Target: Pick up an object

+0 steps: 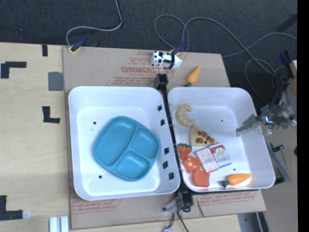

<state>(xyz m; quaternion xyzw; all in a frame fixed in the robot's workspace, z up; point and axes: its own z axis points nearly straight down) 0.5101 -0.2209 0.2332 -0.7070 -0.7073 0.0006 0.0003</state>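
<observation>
blue plate (126, 148) left bin, toys right

Single fixed camera, above the bench (29, 129), slanted downward, both bins framed

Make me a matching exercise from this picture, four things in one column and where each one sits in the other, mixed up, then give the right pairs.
Things:
1. blue divided plate
2. croissant
3. pizza slice
4. carrot outside the bins

Places:
A. on the cardboard beyond the right bin's far rim
B. alone in the left bin
C. right bin, far end near the divider
D. right bin, middle, just nearer than the croissant

Pairs: 1-B, 2-C, 3-D, 4-A
</observation>
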